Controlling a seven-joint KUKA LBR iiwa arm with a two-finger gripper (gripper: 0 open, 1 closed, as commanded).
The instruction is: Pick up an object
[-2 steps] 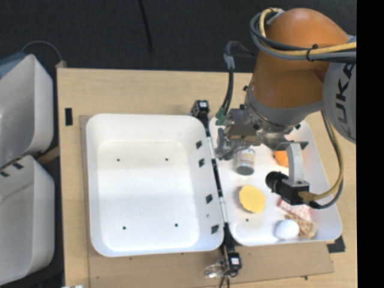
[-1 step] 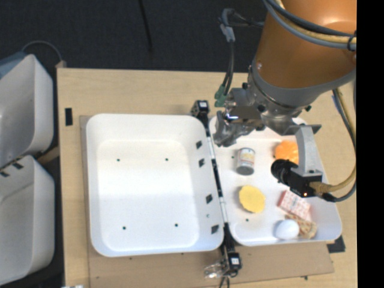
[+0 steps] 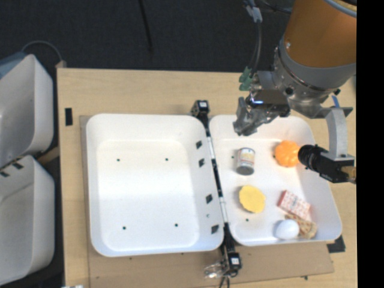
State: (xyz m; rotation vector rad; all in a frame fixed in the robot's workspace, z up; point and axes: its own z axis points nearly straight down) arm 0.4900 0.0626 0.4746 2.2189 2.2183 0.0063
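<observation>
1. The pincer hangs over the far-left part of the right bin, its dark fingers pointing down and a little toward the left bin. I cannot tell whether it is open or closed, since the fingers merge into one dark shape; nothing shows between them.
2. The nearest candidate is the small grey can, just in front of the pincer on the bin floor. It seems to lie tilted, round end facing the camera, long axis running roughly away toward the far wall, though the blur makes this uncertain.
3. Other things in the right bin: an orange ball near the right side, a yellow disc in the middle, a pink-and-white packet and a white ball at the near corner.
4. Risk: if the can does lie on its side, a descent off its axis would probably nudge it into a roll toward the divider, and the fingers would close on air.
5. Risk: the pincer sits close to the far wall and the divider; a slanted drop could clip either rim.
</observation>
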